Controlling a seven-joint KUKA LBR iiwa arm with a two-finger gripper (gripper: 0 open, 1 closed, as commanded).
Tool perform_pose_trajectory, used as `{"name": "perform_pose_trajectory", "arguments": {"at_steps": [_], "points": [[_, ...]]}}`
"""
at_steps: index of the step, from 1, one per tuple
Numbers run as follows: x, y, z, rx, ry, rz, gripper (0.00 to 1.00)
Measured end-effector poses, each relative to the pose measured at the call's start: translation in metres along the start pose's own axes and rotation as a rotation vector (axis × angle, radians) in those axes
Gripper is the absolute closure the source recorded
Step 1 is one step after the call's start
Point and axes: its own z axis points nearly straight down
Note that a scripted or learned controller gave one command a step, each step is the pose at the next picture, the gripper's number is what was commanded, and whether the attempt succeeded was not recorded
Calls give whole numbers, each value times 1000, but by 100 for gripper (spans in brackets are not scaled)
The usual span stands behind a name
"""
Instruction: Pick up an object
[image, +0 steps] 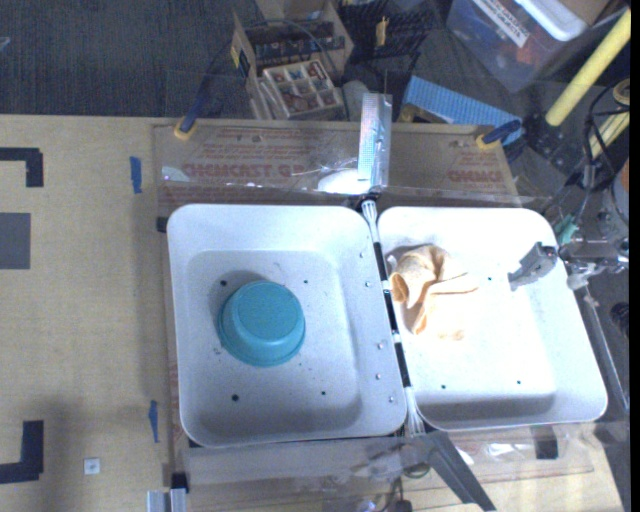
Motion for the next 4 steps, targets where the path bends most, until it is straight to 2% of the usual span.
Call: {"name": "perform_pose_trajectory", "arguments": {"at_steps": [1, 2, 3, 4], "points": [[41, 43, 73, 1, 0, -52, 0], [50, 72, 158, 2, 1, 27, 0], [34, 116, 179, -10, -3, -148, 0], [34, 118, 168, -15, -6, -148, 100]]}}
